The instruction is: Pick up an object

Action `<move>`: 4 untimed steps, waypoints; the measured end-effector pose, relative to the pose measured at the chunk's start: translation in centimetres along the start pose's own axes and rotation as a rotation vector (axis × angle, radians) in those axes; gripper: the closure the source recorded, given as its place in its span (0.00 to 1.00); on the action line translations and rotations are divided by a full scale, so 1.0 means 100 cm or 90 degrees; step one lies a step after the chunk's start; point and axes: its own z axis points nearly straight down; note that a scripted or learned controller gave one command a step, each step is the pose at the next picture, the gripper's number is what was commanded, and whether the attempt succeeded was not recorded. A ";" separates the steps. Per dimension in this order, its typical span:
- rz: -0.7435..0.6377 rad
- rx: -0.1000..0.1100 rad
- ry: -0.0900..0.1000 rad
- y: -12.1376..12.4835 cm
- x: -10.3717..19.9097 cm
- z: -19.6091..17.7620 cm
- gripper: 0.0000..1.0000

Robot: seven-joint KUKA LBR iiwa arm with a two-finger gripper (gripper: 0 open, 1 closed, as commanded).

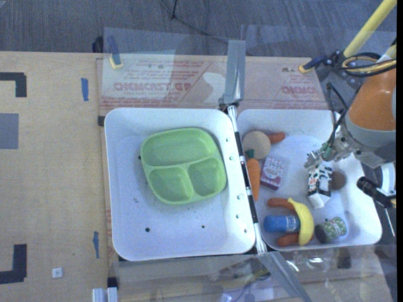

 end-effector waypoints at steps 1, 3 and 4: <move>0.000 0.000 0.000 0.000 0.000 0.000 0.00; 0.016 0.005 0.002 0.026 -0.019 -0.004 0.00; 0.015 0.002 -0.001 0.028 -0.020 -0.016 1.00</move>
